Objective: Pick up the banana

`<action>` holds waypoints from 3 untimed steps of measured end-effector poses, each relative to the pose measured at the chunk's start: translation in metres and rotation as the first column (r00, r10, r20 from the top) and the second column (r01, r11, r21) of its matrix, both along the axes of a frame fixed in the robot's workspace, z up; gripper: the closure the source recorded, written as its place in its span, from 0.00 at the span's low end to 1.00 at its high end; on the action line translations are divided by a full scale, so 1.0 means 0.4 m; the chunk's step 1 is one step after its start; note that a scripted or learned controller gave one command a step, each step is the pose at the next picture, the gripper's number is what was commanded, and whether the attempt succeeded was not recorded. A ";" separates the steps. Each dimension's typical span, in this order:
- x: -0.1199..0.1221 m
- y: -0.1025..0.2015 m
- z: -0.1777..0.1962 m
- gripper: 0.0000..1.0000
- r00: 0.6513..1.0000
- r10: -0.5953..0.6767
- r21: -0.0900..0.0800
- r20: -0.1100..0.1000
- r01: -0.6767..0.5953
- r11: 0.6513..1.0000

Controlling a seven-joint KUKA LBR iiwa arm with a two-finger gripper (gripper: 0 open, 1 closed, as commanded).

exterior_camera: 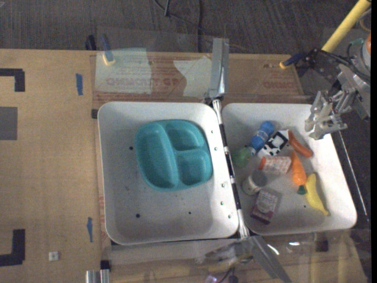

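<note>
I'm hanging over the far right corner of the right bin (344, 184), and my gripper (321, 125) has its fingers spread apart with nothing between them. The banana (315, 194) lies in that same bin, well toward its near right side, stretched along the wall, with the carrot (298, 173) just beside its upper end. Toward the bin's middle there's a clutter: a blue bottle (261, 135), a small can (275, 164) and a dark pouch (266, 205). So I'd call this the approach, nothing grasped yet. Next, I reckon I need to travel along the bin's right wall toward its near edge, line my spread fingers across the banana's narrow width, and drop low without catching the carrot or the wall.
</note>
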State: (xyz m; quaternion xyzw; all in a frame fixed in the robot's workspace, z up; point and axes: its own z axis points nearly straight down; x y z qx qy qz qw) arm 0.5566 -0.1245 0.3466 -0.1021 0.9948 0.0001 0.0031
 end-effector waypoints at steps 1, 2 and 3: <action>-0.138 0.109 -0.015 1.00 0.988 -0.153 0.001 -0.006 0.153 0.988; -0.069 0.223 -0.007 1.00 0.954 0.299 0.000 -0.001 -0.299 0.954; -0.086 0.040 0.196 1.00 0.931 0.366 -0.001 -0.002 -0.366 0.931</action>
